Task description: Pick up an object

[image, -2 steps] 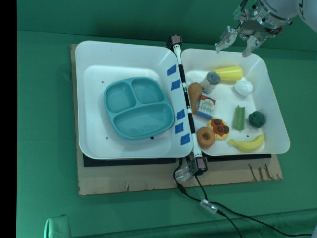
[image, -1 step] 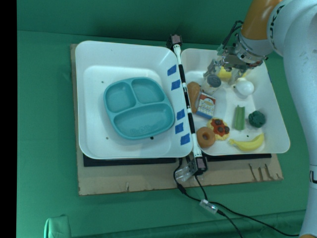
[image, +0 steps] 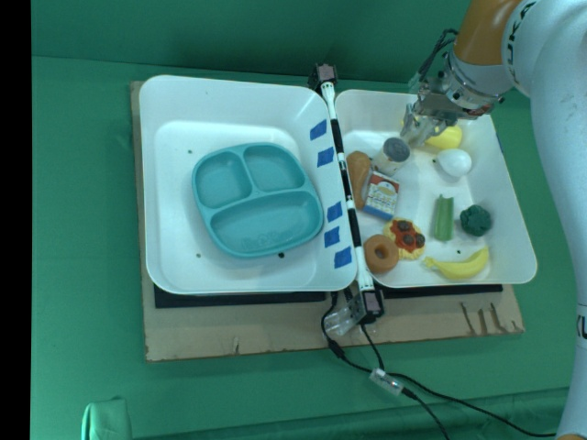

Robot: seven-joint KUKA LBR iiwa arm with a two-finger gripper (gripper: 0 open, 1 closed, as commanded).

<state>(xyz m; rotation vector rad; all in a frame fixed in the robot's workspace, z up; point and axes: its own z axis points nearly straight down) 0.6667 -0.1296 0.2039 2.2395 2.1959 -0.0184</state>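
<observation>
Two white bins are seen side by side on the green surface [image: 83,246]. At the near edge of the right bin [image: 514,264] a banana [image: 459,266] is laid, with a donut [image: 381,253] and a small pizza [image: 406,237] beside it. Further in, a green stick [image: 444,217], a broccoli [image: 475,219], a small carton [image: 382,195], a bread roll [image: 358,167], a jar [image: 393,155] and a white egg [image: 453,162] are found. In the left bin [image: 170,117] a teal divided plate [image: 257,200] is held. At the far side, the tool [image: 420,131] is lowered just beside a lemon [image: 446,138]; whether its fingers are apart cannot be told. The arm [image: 550,53] is bent down from the right.
</observation>
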